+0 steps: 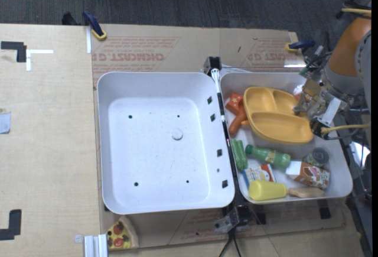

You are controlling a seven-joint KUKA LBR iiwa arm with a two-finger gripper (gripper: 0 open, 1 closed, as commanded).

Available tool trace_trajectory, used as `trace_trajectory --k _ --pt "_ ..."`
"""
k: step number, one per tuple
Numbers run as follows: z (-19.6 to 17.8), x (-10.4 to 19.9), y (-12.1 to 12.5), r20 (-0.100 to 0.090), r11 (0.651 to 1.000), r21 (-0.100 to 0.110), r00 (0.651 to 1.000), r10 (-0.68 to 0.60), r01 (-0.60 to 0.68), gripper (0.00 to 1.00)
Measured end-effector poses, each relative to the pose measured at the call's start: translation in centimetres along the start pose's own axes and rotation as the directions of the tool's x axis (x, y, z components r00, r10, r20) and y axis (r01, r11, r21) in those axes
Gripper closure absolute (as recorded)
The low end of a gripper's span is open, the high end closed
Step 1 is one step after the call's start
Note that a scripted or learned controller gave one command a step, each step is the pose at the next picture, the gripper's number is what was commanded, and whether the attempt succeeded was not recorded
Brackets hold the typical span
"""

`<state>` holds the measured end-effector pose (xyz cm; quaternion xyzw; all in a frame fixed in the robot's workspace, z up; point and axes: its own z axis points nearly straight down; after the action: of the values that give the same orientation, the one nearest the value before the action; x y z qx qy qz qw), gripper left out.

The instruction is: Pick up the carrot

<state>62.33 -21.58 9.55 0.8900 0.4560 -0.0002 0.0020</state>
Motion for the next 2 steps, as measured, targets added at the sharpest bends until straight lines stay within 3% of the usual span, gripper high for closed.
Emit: trace_trajectory --k 2 --pt "-1.64 -0.14 -0.08 0.002 1.0 0.008 1.0 0.001 -0.001 1.0"
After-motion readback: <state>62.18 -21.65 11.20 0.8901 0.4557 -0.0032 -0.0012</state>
